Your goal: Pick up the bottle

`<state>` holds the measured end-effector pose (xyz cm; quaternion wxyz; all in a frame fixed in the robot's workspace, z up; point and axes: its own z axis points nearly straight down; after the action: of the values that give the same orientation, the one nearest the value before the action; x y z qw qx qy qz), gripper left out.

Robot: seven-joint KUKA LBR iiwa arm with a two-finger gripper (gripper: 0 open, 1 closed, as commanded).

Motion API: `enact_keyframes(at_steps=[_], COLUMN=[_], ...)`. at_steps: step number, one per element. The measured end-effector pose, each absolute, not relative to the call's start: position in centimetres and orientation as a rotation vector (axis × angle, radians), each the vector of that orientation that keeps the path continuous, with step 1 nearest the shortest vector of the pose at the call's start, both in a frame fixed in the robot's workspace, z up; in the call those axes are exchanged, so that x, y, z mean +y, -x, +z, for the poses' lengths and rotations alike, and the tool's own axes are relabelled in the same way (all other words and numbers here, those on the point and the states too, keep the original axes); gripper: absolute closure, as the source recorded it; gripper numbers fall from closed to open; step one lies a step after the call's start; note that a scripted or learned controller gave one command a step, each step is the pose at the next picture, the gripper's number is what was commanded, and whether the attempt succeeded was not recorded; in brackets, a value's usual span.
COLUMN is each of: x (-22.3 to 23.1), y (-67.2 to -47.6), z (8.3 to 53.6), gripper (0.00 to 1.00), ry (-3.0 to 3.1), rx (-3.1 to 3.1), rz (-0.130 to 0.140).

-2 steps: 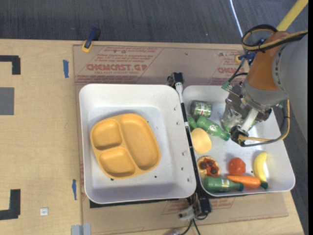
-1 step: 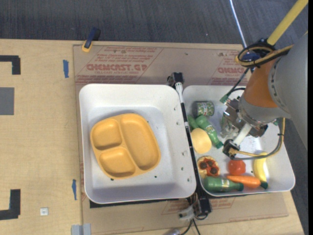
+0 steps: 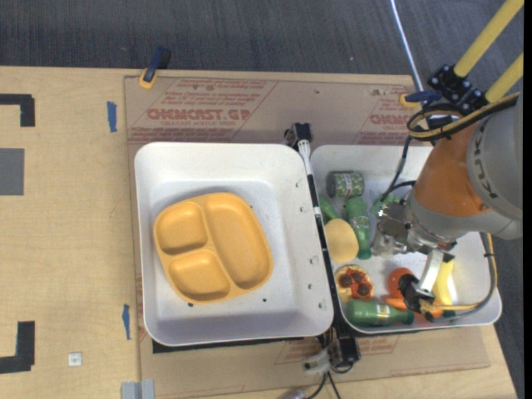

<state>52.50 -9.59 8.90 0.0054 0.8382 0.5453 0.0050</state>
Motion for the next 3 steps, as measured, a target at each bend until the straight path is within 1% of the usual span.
enact_keyframes(at_steps=[1,2,3], x=[-9.4,1.1,1.1], y=[-52.4,-56.4,-56.4], z=[8.8,18.5,19.4], gripper=[0.00,0.00,1.00], ry=[-2.626,-2.710,-2.710], rx=[1.713,1.592,1.592], rz=[0.014,0.001,-0.002])
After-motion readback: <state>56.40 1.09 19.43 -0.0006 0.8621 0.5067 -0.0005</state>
